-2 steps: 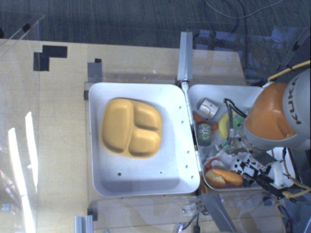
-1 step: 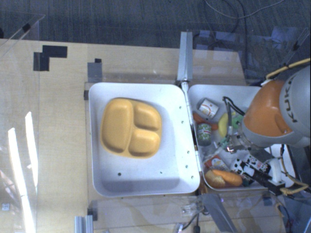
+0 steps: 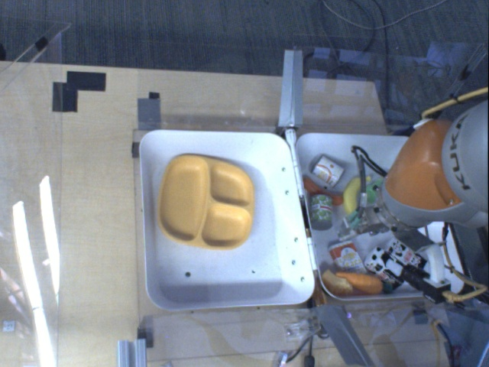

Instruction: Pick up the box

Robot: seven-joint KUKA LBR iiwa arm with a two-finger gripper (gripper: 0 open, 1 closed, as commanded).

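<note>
Lying in the right bin (image 3: 336, 145), toward its front edge, the small box (image 3: 347, 257) with red-and-white print sits just behind an orange-brown bread roll (image 3: 353, 283) and beside a black-and-white spotted item (image 3: 378, 260). Farther back lie a green-and-red can (image 3: 321, 209), a white cup (image 3: 327, 170) and a yellow piece (image 3: 351, 196). The claw (image 3: 365, 219) hangs above the bin behind the box, under the arm (image 3: 428, 178); how wide it stands cannot be told. The left bin (image 3: 229, 281) on the worktop (image 3: 84, 220) holds a yellow divided tray (image 3: 205, 200).
</note>
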